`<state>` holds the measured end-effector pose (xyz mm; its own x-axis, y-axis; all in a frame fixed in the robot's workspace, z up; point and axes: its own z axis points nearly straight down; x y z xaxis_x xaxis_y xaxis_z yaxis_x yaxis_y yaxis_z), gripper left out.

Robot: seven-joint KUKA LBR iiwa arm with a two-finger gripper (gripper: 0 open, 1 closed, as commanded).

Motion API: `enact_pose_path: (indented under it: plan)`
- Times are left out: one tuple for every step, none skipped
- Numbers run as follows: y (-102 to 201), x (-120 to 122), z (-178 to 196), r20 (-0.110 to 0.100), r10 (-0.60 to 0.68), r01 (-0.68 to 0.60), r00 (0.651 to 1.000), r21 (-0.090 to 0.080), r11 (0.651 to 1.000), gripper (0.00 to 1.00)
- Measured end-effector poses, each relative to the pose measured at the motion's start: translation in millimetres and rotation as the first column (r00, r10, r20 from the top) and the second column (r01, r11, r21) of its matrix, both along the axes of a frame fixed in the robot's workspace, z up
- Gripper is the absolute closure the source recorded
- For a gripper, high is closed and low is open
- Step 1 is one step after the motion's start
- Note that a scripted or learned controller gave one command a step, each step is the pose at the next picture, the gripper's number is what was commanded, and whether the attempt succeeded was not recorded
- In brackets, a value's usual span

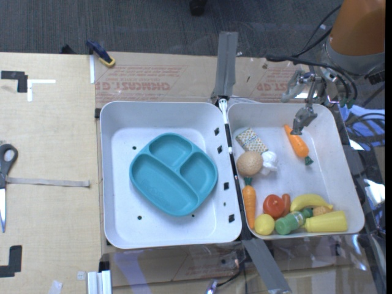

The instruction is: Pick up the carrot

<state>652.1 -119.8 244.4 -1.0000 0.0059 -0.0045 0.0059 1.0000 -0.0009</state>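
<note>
Two carrots lie in the right bin [343, 164]. One orange carrot [297, 145] rests near the bin's back right, slanted, with its green tip toward the front. The other carrot [249, 206] lies along the bin's left wall, green top toward the back. My gripper [300, 124] hangs just over the back end of the first carrot, close to it or touching it. The grey wrist and orange band rise toward the upper right corner.
In the right bin are also a patterned block [251, 139], a tan ball [249, 163], a white crumpled piece [269, 160], a red pepper [277, 204], a lemon [264, 225], a banana [311, 201] and a yellow corn cob [326, 222]. A blue divided plate [174, 174] sits in the left bin.
</note>
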Motion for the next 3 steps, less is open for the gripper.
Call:
enact_pose_path:
  plan:
    - [-12.8,-7.1,-150.4,0.001,0.071,-0.071,0.997,-0.001,0.997,0.00]
    - [-12.3,-5.1,-138.9,0.008,0.074,-0.074,0.997,-0.004,0.997,1.00]
    - [11.1,8.2,-90.1,0.002,-0.361,0.361,0.933,0.001,0.933,1.00]
